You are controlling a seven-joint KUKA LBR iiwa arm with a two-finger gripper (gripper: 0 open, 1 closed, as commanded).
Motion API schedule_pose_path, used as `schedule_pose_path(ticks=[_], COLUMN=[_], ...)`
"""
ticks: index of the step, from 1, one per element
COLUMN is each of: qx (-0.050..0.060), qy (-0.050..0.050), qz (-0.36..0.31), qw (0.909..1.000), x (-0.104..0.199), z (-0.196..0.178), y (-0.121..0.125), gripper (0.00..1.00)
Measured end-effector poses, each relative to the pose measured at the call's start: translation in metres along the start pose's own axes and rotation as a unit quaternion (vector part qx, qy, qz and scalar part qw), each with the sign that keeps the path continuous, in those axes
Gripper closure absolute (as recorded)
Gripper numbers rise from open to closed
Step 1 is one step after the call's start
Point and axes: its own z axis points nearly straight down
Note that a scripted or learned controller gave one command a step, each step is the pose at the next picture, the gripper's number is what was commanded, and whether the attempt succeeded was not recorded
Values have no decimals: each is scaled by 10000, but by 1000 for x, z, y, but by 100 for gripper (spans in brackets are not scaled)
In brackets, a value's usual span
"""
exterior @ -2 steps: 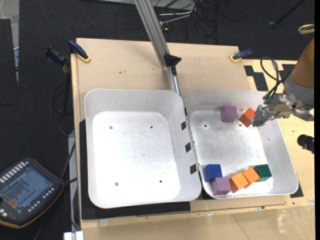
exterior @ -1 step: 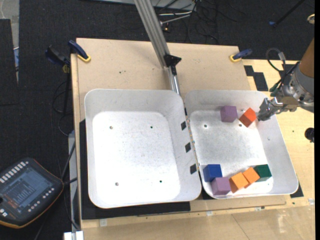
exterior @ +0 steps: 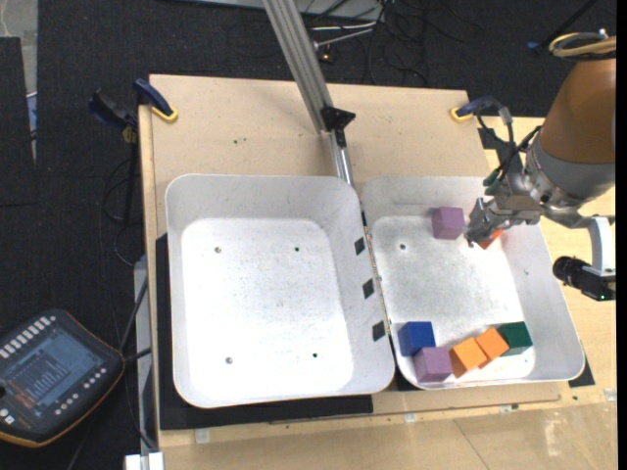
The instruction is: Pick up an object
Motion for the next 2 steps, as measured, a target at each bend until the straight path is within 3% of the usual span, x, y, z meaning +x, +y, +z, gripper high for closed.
schedule_pose_path(ticks=[2], qx=[2], qy=[1], qz=[-2], qw=[10000], x=[105], z=[20], y=[4], gripper=[100])
